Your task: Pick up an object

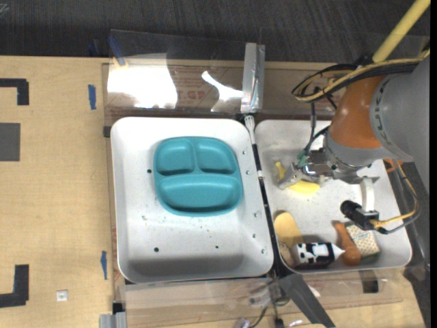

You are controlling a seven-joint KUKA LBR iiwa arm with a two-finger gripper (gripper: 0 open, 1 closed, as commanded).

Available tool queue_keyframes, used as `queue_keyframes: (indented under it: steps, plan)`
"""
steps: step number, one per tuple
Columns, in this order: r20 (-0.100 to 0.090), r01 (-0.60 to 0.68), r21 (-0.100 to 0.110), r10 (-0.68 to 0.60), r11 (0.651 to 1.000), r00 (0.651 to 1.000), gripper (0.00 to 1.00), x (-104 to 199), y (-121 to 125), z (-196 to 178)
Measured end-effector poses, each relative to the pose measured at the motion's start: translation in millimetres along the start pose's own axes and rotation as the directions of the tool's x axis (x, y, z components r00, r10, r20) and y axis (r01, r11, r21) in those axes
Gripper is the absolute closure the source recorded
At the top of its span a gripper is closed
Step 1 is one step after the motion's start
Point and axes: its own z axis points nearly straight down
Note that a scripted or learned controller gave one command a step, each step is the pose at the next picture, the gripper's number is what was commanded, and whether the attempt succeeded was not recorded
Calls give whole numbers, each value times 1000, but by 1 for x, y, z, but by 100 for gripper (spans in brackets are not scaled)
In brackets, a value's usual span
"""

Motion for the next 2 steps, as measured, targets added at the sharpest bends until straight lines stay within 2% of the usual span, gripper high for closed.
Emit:
queue_keyframes:
  steps: [1,2]
  plan:
    - [1,1,-6,-1,1000,1000,100,0,2,-12]
    - [-4,-53,-3,53,999,999,100,76,-8,-146]
